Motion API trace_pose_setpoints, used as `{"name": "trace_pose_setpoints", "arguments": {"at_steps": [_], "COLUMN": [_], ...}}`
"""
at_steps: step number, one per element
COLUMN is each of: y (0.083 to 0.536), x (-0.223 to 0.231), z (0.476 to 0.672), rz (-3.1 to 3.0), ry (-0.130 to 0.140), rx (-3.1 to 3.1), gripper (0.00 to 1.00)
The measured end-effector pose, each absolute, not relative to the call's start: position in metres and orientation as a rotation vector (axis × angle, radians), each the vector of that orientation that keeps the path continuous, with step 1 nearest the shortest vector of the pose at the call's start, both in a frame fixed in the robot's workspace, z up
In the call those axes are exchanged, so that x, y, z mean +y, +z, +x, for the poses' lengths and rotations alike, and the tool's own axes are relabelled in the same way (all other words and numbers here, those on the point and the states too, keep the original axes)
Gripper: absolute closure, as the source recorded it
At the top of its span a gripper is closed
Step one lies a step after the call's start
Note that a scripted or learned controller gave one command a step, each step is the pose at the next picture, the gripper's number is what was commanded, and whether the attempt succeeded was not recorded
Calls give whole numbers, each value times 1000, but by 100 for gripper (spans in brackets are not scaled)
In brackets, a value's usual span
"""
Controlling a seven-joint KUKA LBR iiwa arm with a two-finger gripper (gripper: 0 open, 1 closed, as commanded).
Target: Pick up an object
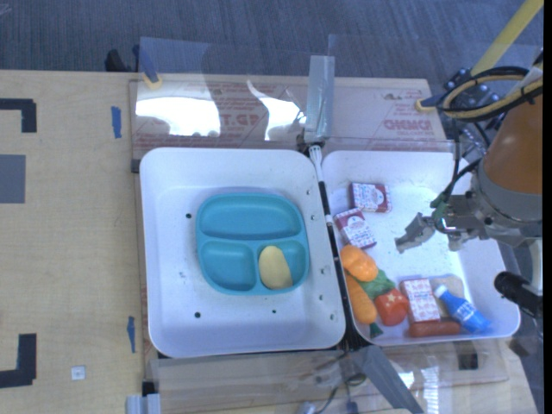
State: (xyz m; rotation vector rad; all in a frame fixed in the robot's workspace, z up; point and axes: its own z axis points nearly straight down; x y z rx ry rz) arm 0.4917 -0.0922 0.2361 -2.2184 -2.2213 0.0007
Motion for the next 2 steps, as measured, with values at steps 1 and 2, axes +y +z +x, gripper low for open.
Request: {"name": "trace_pose_setpoints", "arguments": {"at_steps": [1, 2], "y": [192, 185], "x": [-57, -75], "z": [550, 605], "rz": [-1977, -1829], "ry": [-1, -2], "rx": [-2442, -2558], "gripper": [0, 0]}}
